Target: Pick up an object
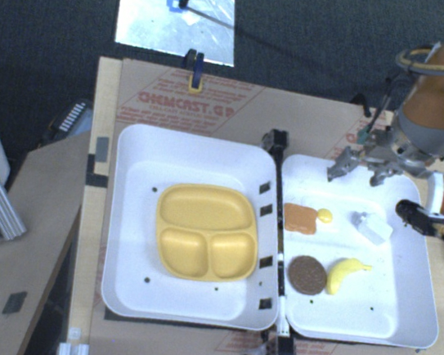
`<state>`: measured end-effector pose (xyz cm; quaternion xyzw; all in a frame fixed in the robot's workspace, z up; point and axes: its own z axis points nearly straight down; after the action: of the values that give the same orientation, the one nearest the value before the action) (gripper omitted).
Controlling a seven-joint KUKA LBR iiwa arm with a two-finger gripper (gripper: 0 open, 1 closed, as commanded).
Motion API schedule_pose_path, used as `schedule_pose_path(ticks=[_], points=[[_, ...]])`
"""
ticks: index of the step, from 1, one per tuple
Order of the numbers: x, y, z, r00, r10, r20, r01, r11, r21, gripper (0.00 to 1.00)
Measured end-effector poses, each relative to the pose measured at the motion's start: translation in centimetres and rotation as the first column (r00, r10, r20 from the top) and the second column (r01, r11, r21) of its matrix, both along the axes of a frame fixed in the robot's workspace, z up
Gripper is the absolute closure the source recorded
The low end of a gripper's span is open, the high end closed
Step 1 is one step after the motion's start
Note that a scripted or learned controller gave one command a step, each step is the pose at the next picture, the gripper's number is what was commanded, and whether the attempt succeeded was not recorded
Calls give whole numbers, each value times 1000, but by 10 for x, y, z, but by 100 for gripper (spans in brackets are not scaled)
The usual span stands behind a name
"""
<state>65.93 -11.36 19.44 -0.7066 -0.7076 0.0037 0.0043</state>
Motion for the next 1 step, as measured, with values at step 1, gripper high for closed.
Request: schedule_pose_path(ticks=[1], points=[[3,0,8,1000,2,13,-2,1000,-1,0]])
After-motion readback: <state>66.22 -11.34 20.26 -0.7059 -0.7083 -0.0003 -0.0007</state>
